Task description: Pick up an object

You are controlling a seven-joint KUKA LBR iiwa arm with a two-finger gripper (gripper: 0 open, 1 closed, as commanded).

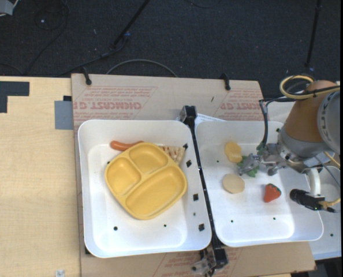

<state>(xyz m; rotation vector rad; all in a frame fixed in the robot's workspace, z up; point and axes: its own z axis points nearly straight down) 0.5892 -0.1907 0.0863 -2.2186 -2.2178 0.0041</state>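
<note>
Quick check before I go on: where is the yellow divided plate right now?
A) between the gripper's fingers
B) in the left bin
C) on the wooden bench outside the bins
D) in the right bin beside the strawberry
B: the yellow divided plate lies flat in the left bin, across the divider from the strawberry in the right bin.
</note>
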